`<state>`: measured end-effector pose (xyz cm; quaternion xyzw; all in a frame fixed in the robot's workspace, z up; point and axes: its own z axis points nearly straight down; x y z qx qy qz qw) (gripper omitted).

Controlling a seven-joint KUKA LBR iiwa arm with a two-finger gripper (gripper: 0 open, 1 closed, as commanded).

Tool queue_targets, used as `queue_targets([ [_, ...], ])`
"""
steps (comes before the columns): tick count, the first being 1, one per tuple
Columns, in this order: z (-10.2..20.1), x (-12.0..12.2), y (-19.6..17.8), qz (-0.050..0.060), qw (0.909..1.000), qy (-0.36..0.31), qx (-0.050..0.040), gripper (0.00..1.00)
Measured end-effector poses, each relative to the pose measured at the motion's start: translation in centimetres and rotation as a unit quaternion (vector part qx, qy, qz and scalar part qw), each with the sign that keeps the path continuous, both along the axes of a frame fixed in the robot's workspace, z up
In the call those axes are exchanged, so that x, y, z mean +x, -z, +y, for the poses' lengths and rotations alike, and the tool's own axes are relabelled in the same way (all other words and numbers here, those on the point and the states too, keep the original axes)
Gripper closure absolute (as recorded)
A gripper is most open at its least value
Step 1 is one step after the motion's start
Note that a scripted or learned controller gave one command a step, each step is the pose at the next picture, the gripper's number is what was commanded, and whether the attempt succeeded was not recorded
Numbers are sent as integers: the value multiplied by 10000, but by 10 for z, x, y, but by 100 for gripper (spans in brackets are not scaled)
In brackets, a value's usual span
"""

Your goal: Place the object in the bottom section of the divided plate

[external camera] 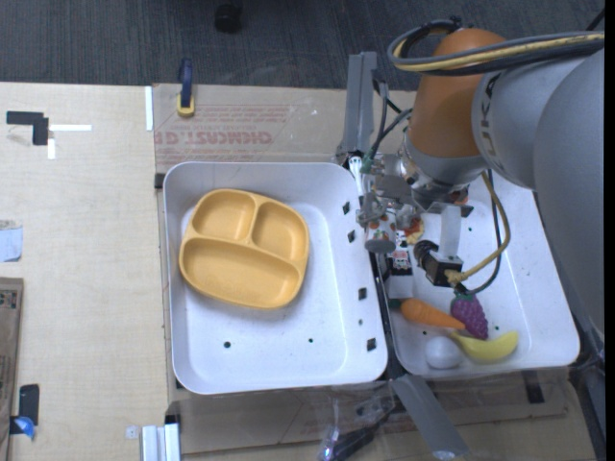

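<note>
Four toys, carrot (pixel 430 312), grapes (pixel 469 313), banana (pixel 488 345) and egg (pixel 442 352), cluster at the right bin's (pixel 550 286) six o'clock, ready for picking. Pincer (pixel 392 221) hovers at their twelve o'clock; I cannot tell its spread. Plate (pixel 245 248) waits at nine o'clock.

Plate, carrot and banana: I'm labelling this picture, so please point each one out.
Plate (pixel 245 248): camera view, on its bottom section.
Carrot (pixel 430 313): camera view, mid-body.
Banana (pixel 490 347): camera view, middle of its curve.
</note>
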<state>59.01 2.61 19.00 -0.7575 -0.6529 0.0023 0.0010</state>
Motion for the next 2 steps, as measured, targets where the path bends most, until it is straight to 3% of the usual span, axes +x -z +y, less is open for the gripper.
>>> queue_targets([
  [1, 88, -23, 15, 0, 9991, -425, 0, 100],
  [2, 87, -23, 14, -4, 9991, -416, 0, 0],
])
